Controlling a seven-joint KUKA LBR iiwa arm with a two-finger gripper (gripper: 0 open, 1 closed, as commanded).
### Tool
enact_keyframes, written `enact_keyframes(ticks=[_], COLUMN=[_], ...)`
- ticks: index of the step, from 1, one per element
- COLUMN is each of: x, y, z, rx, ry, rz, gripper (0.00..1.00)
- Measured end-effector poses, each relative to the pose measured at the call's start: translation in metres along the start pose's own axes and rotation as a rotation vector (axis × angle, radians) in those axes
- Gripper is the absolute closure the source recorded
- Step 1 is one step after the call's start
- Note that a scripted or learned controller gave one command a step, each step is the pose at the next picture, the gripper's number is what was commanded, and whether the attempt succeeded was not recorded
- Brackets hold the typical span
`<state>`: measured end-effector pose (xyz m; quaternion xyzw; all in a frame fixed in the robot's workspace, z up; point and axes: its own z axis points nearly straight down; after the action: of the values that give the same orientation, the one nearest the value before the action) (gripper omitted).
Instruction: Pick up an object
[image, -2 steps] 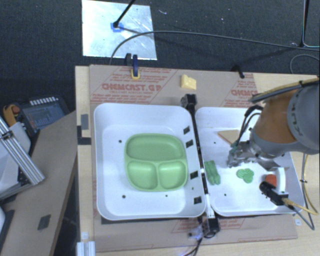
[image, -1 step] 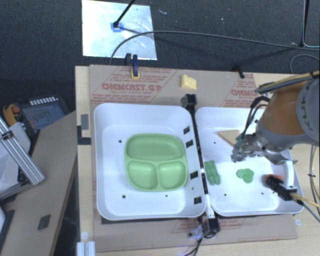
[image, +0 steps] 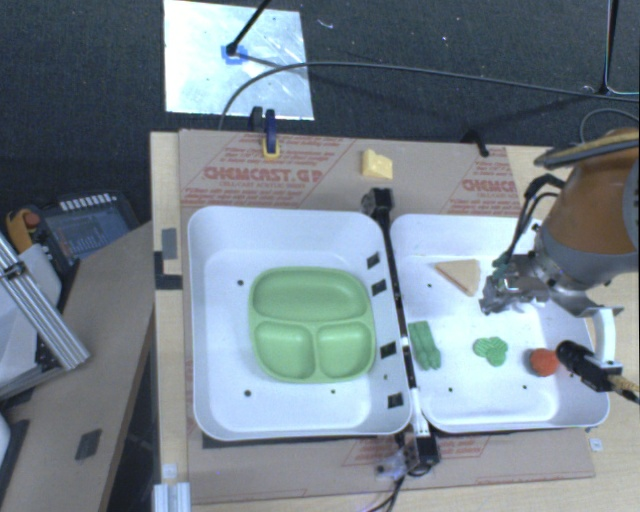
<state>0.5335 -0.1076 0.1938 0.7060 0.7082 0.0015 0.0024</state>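
My gripper (image: 503, 296) hovers over the right bin (image: 440, 415), in its upper right part. Just left of it lies a tan wedge (image: 459, 274), apart from the gripper. Below the gripper sit a small green leafy piece (image: 490, 350) and an orange-red ball (image: 542, 362). A green ridged piece (image: 424, 345) rests near the bin's left wall. Nothing shows between the gripper's tips.
The left bin (image: 215, 400) bears a green divided plate (image: 308, 323). A yellow block (image: 377, 163) lies on the cardboard behind the bins. A black divider (image: 392, 300) runs between the two bins. Cables cross the dark floor at the back.
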Motion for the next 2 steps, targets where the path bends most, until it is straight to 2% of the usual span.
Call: enact_keyframes(ticks=[1,2], x=[0.0,0.054], y=[0.002,0.014], z=[-0.028,-0.036], rx=[0.0,0.003], ry=[0.0,0.003], rz=[-0.001,-0.007], gripper=[1.0,1.0])
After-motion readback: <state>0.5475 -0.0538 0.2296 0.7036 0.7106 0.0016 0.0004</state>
